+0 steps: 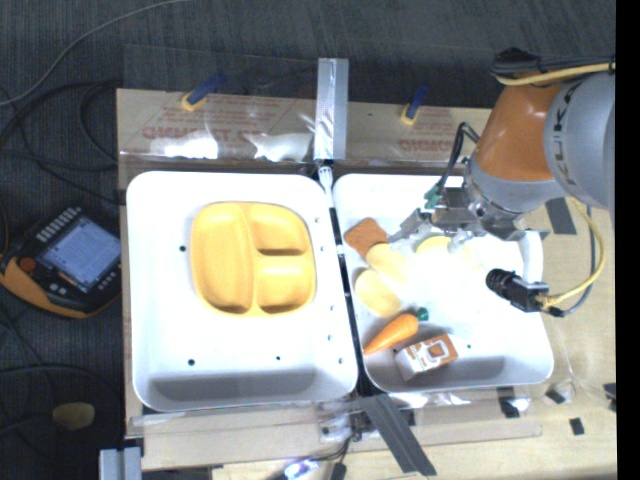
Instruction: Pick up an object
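The arm (560, 128) is a thick rounded grey casing with a broad orange band (515, 133) above the wrist, carrying part of a dark printed marking at its 3 o'clock edge; a yellow cable runs along the top at 12 o'clock, beside a black fitting; thin black wires trail by the band at 9 o'clock; below sits a grey metal wrist block; a small black cylindrical unit (512, 286) hangs at 6 o'clock, joined by a looping yellow cable.

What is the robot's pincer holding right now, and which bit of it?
It cannot be told. The pincer hangs low over the right bin, right by a pale yellow piece, but the wrist hides whether anything sits between its tips.
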You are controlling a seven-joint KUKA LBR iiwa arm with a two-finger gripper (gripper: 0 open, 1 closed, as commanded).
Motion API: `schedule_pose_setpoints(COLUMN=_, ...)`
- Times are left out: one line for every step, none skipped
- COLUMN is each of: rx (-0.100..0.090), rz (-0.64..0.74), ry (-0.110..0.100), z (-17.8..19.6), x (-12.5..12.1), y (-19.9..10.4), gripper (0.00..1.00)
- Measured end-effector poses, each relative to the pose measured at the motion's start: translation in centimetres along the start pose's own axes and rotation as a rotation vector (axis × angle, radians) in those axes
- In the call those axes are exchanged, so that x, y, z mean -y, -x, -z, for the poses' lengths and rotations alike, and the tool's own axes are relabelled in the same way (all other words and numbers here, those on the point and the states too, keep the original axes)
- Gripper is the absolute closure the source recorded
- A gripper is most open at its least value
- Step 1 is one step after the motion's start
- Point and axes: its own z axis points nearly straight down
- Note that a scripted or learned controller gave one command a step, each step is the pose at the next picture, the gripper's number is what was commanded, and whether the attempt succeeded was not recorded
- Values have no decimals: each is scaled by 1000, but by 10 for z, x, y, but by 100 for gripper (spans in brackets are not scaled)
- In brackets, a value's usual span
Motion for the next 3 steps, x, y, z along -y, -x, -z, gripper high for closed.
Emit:
schedule_pose_setpoints(rx=6, rz=119, ry=19, z=-95, x=21, y=10, gripper=0)
schedule_pose_setpoints(rx=3, rz=-64, ry=11, z=-98, x=-18, y=12, gripper=0)
schedule_pose_setpoints(rx=3, rz=-64, ry=11, z=-89, x=-18, y=13, gripper=100)
